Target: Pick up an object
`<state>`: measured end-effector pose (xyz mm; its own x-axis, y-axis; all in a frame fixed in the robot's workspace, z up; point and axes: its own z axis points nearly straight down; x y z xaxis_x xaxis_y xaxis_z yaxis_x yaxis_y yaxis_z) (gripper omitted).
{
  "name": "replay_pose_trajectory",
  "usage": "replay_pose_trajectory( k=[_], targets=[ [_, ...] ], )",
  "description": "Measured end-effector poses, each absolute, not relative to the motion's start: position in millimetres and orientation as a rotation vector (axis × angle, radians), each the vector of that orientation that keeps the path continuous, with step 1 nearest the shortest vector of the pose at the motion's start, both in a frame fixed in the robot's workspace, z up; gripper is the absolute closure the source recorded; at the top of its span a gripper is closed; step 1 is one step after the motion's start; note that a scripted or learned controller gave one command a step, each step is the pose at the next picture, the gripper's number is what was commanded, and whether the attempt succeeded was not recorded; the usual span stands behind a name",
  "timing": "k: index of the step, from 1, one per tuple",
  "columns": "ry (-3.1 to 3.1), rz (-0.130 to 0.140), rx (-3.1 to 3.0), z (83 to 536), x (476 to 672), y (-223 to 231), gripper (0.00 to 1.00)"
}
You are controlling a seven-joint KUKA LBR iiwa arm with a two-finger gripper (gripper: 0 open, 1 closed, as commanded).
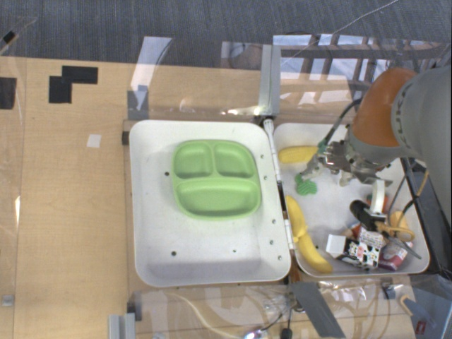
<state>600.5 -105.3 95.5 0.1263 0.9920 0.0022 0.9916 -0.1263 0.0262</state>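
Green toy (306,186) lies under jaws (316,168) in right bin (424,242).

The tabletop (63,210) is a pale wood surface under a clear, glossy sheet that throws reflections along its far edge. Two shallow white bins sit directly on it, side by side and touching along a metal divider. The left bin (152,260) is the wider one, square with rounded corners; the right bin (321,217) is narrower and lies partly under the arm. Black blocky markings (70,82) are set on the wood toward the far left corner, with another black patch (6,92) at the left edge. A small pale square (94,141) lies on the wood, well apart from the left bin.
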Motion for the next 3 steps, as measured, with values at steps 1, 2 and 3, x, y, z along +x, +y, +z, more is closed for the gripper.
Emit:
replay_pose_trajectory(
  k=[1,2,3],
  targets=[
    [2.093,0.001,2.34,93.8,653.7,-109.5,0.0],
    [2.075,-0.024,2.408,91.0,665.0,-119.7,0.0],
    [2.078,-0.015,2.401,103.1,667.4,-117.2,1.0]
  ],
)
